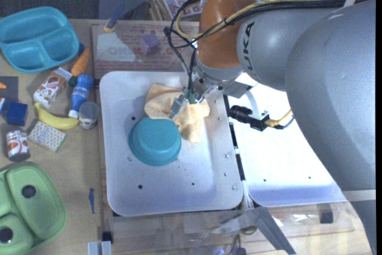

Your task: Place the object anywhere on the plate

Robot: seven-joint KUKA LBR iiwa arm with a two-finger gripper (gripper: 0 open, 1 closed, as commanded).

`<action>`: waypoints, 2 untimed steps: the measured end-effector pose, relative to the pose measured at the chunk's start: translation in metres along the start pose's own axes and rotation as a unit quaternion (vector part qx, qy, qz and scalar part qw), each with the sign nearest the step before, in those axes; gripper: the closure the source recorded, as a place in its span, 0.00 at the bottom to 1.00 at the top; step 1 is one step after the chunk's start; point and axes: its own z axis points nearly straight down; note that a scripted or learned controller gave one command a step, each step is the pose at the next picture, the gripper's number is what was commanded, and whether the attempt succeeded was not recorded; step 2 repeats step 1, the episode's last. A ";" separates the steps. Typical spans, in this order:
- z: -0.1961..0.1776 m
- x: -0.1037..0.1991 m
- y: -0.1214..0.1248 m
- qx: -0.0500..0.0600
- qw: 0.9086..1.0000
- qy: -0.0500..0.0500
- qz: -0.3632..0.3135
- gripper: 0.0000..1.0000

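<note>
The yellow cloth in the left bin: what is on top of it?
The gripper is down on the cloth. The blue bowl overlaps its near edge. What lies beneath the cloth is covered.

A large robot arm (310, 39) with a smooth, rounded light-grey shell bears dark "KUKA" lettering (246, 48) near the wrist. A glossy orange dome-shaped band (221, 30) sits above the wrist, with black and yellow cables (179, 21) looping around it. A slim metal two-finger gripper (182, 103) with teal parts ends the arm.
</note>
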 end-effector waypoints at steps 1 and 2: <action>0.013 0.010 0.037 0.004 0.996 -0.007 -0.089 0.00; 0.013 0.010 0.037 0.004 0.996 -0.007 -0.089 0.00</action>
